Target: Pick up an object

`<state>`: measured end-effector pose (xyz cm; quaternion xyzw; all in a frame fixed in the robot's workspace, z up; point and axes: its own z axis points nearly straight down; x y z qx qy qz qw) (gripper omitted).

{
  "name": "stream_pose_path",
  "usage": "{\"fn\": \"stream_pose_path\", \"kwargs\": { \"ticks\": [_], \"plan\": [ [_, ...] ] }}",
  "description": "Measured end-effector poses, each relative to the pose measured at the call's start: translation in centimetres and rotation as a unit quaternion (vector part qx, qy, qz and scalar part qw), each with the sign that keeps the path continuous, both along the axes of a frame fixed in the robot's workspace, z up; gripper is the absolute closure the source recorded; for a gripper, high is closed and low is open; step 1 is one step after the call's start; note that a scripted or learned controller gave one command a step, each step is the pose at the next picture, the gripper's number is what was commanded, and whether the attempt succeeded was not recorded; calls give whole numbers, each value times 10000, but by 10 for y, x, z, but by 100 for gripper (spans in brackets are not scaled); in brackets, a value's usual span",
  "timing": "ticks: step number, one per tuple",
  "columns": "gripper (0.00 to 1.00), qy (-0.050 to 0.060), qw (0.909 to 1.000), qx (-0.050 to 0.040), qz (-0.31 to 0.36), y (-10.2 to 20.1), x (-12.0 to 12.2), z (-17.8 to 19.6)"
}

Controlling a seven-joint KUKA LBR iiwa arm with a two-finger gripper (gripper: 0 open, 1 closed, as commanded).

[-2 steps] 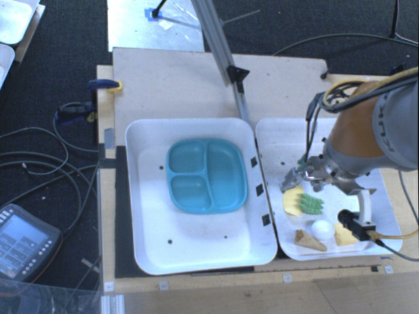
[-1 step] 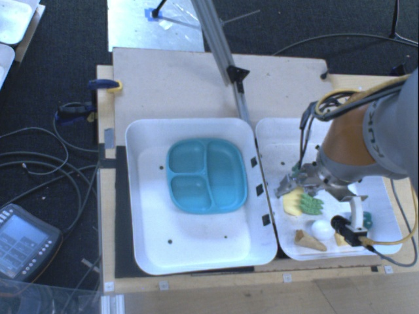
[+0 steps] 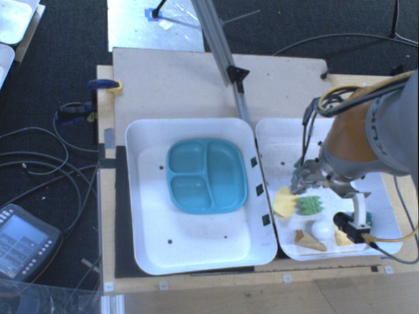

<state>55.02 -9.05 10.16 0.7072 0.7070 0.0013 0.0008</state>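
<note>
My gripper [image 3: 300, 182] hangs low over the right bin [image 3: 275, 142], near its left-middle part. Just below it lie a yellow piece [image 3: 283, 204] and a green leafy toy [image 3: 309, 205], side by side. The gripper's tip is right at the upper edge of the yellow piece; whether it touches is unclear. Nearer the front edge sit a white egg [image 3: 321, 229], a tan wedge [image 3: 309, 241] and a small yellow bit [image 3: 342, 238]. The arm's grey body and orange band [image 3: 350, 139] cover the bin's right side.
The left bin [image 3: 150, 241] bears a teal divided plate [image 3: 207, 175]. A dark divider with clips [image 3: 260, 190] runs between the bins. A metal pole [image 3: 219, 38] slants over the bench behind them. Yellow cables [image 3: 386, 241] loop off the arm at the right.
</note>
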Motion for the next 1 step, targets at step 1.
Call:
{"fn": "stream_pose_path", "kwargs": {
  "ticks": [1],
  "plan": [
    [100, -17, 10000, -7, 33, 4, 9, 46]
  ]
}}
